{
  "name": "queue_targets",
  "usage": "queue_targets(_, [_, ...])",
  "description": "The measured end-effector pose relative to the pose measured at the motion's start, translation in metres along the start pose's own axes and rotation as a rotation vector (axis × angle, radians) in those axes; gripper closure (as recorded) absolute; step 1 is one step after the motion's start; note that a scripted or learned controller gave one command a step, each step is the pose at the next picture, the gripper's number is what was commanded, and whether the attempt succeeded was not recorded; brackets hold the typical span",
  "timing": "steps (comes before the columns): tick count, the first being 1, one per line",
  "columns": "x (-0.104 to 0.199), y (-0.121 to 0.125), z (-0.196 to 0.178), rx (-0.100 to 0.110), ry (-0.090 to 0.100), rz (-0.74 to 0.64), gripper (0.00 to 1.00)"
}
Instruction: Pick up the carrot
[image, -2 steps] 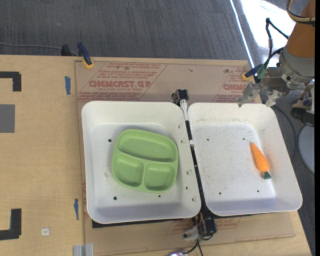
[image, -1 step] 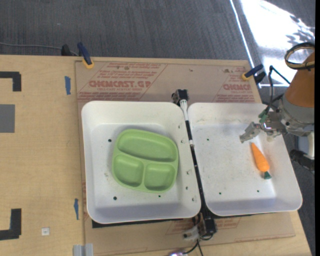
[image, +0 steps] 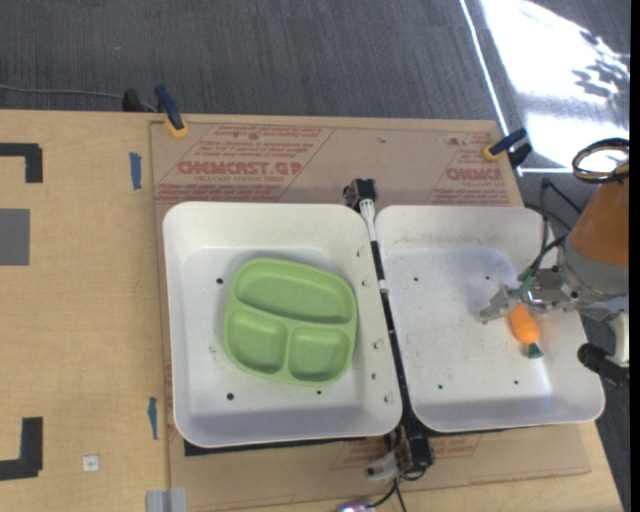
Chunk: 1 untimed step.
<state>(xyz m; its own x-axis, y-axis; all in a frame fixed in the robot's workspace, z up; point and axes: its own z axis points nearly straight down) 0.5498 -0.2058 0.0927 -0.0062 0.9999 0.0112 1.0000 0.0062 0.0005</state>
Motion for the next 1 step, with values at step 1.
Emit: queue_targets(1, [-0.0035,-0.0005,-0.0100,-0.002,-0.009,0.002,1.00])
